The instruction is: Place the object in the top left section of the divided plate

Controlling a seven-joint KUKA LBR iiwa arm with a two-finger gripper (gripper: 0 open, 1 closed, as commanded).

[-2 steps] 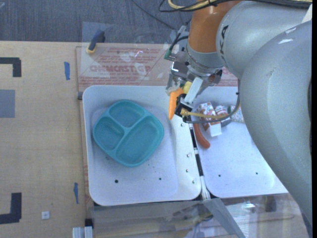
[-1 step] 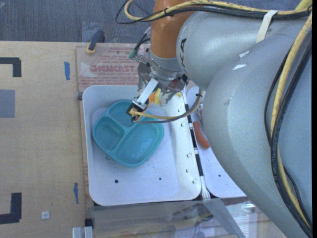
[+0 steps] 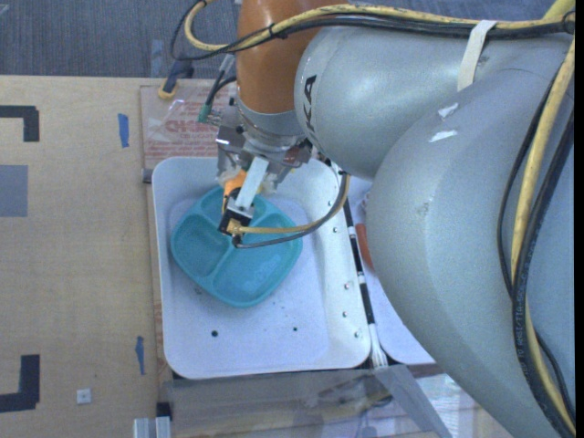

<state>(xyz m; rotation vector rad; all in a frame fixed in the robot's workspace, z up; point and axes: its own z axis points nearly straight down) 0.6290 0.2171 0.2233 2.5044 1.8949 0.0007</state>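
A teal divided plate point(image 3: 239, 261) lies in the upper left part of the left white bin point(image 3: 265, 345). My gripper point(image 3: 234, 186) hangs over the plate's far edge, above its top sections. A small orange thing point(image 3: 236, 182) shows right at the gripper. Whether it is held or rests on the plate is not clear. The wrist and its fittings hide the plate's upper rim.
The big grey arm covers most of the right bin point(image 3: 394, 336). A sliver of something red-orange point(image 3: 360, 241) peeks out at that bin's left rim. A plastic-wrapped sheet with red print point(image 3: 182, 126) lies behind the left bin. The wooden bench point(image 3: 73, 245) stretches to the left.
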